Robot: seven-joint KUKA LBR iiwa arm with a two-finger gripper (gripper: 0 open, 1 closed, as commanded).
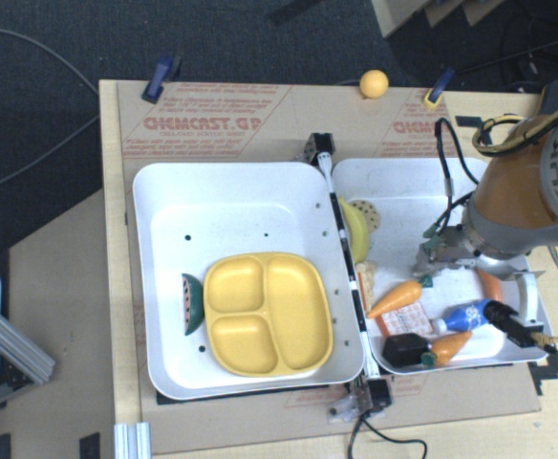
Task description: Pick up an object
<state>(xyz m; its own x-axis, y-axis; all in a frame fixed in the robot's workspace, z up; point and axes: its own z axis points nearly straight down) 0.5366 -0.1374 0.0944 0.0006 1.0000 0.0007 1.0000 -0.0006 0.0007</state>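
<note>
1. Left bin [164, 194]: white, shallow. Holds a yellow tray [265, 312] w/ three compartments, lying flat toward the bin's near half. A watermelon slice toy [192, 304] pokes out at the tray's left edge, touching it.
2. Right bin [394, 175]: white, shallow, crowded in its near half. Contents: banana [355, 229] against the left wall; carrot [395, 297] approx. mid-bin, tilted; second carrot [450, 346] near the front wall; blue-and-white bottle [467, 317] between the two carrots, to the right; black item [405, 350] at front, touching the second carrot's end; orange piece [490, 285] by the right side, partly hidden under the arm.
3. Claw [435, 259]: down inside the right bin, arm coming in from the right. Open or closed: cannot tell, too small and blurred. Nothing visibly between its tips.
4. Pick target: first carrot lies just beside the claw, below-left of it; contact unclear.
5. Obstructions: bottle and black item sit near the carrot's front side; the arm's body covers the bin's right part.
6. Surface [212, 122]: brown board w/ red print under both bins. Orange ball [374, 83] at its far edge; blue clamp [159, 77] at far left, another blue clamp [439, 86] far right. Black cable [445, 165] trails over the right bin's far rim.
</note>
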